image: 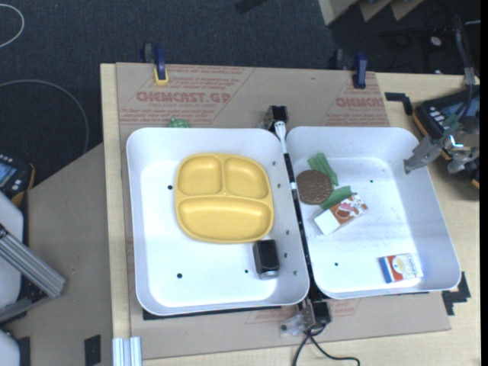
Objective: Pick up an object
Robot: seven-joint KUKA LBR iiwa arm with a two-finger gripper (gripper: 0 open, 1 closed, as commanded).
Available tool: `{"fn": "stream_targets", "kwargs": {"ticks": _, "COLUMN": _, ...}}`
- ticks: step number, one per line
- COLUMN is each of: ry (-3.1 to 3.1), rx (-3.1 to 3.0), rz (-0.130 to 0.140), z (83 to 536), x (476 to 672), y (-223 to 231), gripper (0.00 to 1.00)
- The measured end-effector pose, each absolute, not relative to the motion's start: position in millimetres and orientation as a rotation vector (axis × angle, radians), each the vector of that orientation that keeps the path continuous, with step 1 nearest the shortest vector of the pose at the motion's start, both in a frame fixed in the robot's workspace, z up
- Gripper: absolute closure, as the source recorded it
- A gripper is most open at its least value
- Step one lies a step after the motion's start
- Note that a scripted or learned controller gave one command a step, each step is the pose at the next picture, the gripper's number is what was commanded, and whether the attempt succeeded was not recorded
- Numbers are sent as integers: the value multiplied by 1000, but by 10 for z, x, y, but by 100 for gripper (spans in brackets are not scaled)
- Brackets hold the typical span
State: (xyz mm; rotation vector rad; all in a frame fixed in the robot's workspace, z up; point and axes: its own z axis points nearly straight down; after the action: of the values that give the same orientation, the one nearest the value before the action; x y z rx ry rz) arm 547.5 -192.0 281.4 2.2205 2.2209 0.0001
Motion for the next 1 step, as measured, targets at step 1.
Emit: {"fn": "stream_targets", "kwargs": {"ticks": 1, "ry": 2216, "rx": 2208, "rz": 11, "z": 3964, "x": 5343, "y": -1760, "gripper": 0}}
